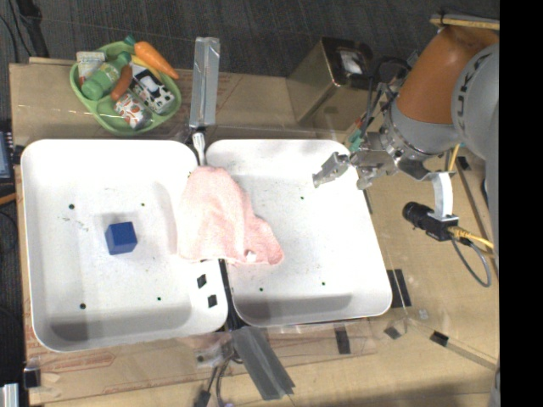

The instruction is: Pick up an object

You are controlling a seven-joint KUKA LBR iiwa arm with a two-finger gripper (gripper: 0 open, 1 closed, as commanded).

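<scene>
A blue cube rests on the floor of the left bin. A pink cloth is draped over the divide between the two bins, most of it lying in the right bin. My gripper hangs over the right bin's upper right corner, well right of the cloth. Nothing shows between its fingers, and they are too small in this view to judge.
A green bowl of toy food, with an orange carrot on top, sits on the bench behind the left bin. A brown box stands behind the right bin. A grey metal bar rises between the bins at the back.
</scene>
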